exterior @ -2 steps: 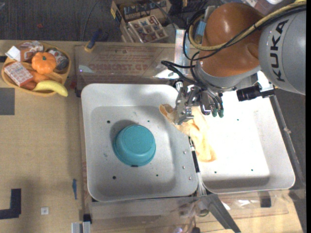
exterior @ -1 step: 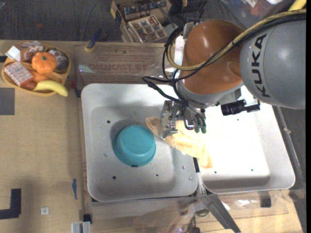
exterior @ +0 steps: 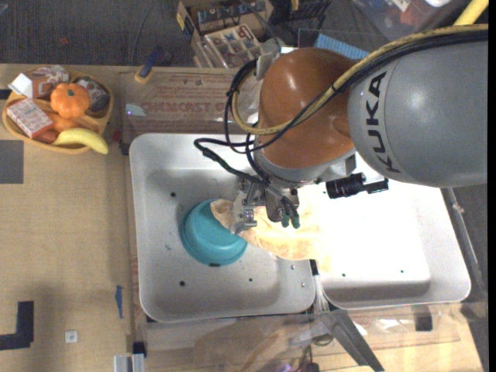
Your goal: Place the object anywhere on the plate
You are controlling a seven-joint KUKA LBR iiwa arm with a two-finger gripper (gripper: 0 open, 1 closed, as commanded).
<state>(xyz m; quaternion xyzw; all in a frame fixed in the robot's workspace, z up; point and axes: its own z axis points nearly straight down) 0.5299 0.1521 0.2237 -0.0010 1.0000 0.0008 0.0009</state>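
So the teal bowl (exterior: 211,233) is lying in the left bin (exterior: 155,208), overlapping the tan plate's (exterior: 291,240) left edge. The gripper (exterior: 267,217) is hovering just right of it; can't tell about its grip.

Teal bowl (exterior: 211,235), pale yellow plate (exterior: 291,239), white bins (exterior: 155,208)

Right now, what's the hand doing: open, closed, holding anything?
Hand: low over the left bin, beside the teal bowl; open or closed cannot be told.
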